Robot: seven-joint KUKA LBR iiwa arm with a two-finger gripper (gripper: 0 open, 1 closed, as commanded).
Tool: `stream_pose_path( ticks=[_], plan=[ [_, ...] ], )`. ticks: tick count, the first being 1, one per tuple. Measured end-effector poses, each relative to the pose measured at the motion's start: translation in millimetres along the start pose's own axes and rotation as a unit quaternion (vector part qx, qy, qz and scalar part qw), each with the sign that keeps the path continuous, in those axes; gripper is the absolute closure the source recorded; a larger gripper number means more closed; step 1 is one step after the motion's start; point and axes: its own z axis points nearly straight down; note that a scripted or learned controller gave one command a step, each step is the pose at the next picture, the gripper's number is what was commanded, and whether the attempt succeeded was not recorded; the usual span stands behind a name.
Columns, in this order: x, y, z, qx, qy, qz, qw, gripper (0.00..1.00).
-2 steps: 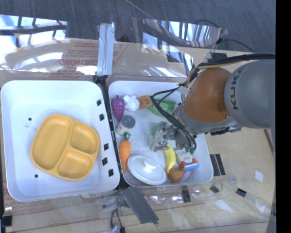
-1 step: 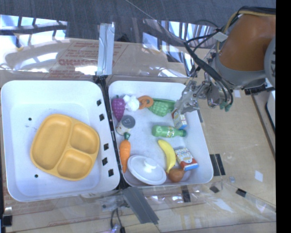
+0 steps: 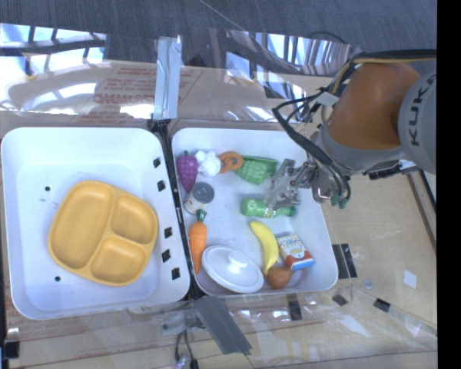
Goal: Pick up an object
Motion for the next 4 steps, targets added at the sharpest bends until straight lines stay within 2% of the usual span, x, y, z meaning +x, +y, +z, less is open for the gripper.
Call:
stream_pose_path(
  ticks=[1,2,3,4],
  plan=[
    [-21,74,37,-0.001,0.001,-0.039,0.9992,1.00],
    [-21,71,36,0.000,-0.001,-0.037,0.9993,0.00],
    [-86,38,86,0.000,0.000,-0.016,0.9999,0.00],
    [-15,40,107,0.000,0.000,0.016,0.9999,0.00]
  ],
)
